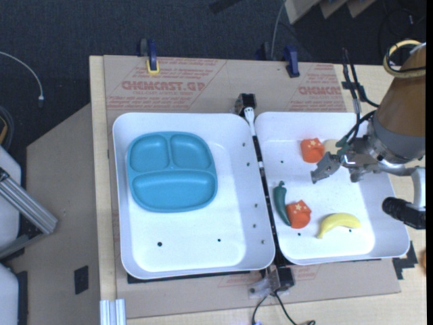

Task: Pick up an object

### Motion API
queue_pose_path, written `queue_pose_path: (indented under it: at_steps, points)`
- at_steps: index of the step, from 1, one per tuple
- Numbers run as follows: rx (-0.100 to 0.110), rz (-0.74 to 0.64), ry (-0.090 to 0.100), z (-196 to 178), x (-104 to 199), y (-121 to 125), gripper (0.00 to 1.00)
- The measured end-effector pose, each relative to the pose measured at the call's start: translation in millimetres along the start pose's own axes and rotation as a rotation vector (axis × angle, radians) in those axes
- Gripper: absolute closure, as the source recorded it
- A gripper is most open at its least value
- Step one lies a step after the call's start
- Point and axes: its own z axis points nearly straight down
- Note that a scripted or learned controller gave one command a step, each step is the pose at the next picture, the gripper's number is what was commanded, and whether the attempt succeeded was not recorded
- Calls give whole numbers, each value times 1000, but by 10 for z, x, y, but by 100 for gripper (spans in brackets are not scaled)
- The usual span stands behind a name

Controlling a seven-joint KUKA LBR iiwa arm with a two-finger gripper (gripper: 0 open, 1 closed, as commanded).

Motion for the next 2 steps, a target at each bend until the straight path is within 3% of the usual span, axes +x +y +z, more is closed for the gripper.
queue_pose_path:
  at_steps: [2]
  points:
    - [0, 0, 0, 1003, 124, 83, 0]
